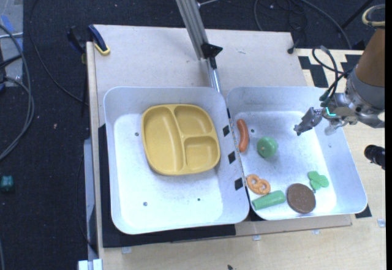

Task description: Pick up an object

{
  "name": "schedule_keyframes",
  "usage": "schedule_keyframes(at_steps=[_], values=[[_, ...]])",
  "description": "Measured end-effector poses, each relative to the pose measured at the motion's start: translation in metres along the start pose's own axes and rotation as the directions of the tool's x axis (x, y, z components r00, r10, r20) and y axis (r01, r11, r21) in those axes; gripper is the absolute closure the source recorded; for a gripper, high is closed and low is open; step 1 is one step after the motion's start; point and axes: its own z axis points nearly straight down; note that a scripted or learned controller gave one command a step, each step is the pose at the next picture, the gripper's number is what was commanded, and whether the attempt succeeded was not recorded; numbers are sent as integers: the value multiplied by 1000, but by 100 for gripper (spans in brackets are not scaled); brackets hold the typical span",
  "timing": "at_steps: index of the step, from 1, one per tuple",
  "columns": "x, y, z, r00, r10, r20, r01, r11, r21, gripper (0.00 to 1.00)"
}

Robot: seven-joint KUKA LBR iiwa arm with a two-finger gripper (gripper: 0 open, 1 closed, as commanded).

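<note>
The right bin (278, 106) holds several toy foods. An orange sausage (242, 135) lies by its left wall, with a round green piece (266, 147) beside it. Along the front are a pretzel (258, 185), a green stick (268, 199), a brown disc (301, 198) and a small green leafy piece (318, 180). My gripper (317, 125) hangs over the bin's back right part, open, with nothing between its fingers. It is right of and behind the round green piece and apart from all the objects.
The left bin (125, 201) carries a yellow divided plate (181, 138). A slanted metal pole (190, 8) rises from between the bins at the back. A blue and yellow tool (98, 39) lies at the bench's back left corner.
</note>
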Motion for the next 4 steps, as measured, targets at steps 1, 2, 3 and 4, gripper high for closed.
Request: schedule_keyframes(at_steps=[1, 2, 3, 4], values=[[0, 0, 0, 1000, 0, 0, 0, 1000, -1, 0], [-2, -5, 63, 1000, 2, -1, -2, 1000, 5, 0], [1, -15, 123, 1000, 2, -2, -2, 1000, 6, 0], [1, -14, 141, 1000, 2, 1, -2, 1000, -3, 0]])
